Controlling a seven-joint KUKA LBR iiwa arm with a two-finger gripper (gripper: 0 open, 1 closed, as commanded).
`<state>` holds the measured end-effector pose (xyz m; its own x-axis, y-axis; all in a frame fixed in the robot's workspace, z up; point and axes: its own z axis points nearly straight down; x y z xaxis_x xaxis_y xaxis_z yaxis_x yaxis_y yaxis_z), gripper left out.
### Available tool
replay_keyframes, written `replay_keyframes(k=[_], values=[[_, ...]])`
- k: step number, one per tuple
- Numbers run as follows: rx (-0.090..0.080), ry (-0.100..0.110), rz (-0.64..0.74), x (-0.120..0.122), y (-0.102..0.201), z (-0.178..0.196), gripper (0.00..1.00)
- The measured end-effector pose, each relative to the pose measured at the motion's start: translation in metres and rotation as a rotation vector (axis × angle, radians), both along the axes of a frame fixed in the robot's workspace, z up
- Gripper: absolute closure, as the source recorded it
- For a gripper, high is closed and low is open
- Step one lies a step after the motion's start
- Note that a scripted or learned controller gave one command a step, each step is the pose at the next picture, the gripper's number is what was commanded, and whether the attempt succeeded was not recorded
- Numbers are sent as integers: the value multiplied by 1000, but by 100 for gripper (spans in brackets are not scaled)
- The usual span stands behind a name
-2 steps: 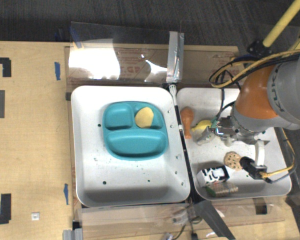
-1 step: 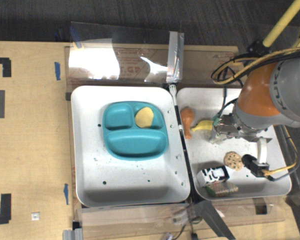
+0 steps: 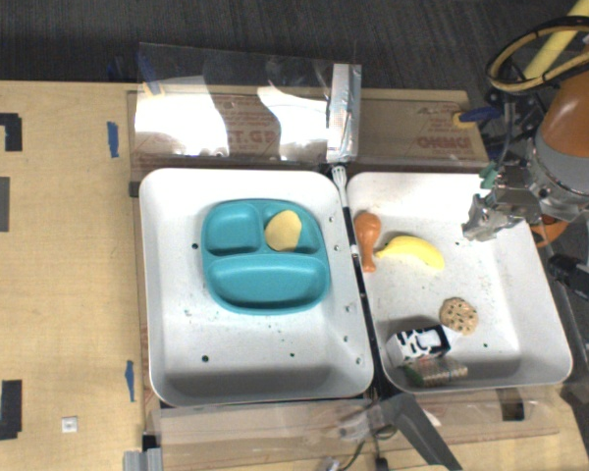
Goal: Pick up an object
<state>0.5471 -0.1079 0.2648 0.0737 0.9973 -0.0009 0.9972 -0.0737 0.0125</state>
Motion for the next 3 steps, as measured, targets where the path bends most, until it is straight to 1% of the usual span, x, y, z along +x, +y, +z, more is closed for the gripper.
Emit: replay_keyframes(k=[1,2,3], values=[[1,14,236,-25,0,-3,100],[0,13,482,-67,21,19,100],[-3,12,778,-67,26,19,100]])
